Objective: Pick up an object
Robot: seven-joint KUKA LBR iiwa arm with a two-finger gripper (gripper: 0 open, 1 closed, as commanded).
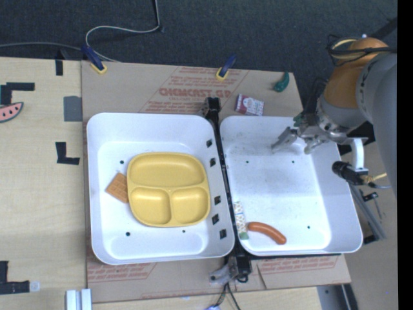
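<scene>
An orange-red sausage-shaped object [266,232] lies near the front edge of the right bin [284,179]. My gripper [295,143] hangs over the back right part of that bin, its two grey fingers [281,141] spread apart with nothing between them. It is well behind and to the right of the sausage. In the left bin [103,173] sits a yellow divided plate [169,188], with a tan cracker-like square [117,187] tucked against its left side.
A small printed packet [249,104] lies on the cardboard behind the right bin, and a green clip [281,82] sits further back. Black clamps [213,108] join the two bins along the middle. Cables run across the dark floor at the top.
</scene>
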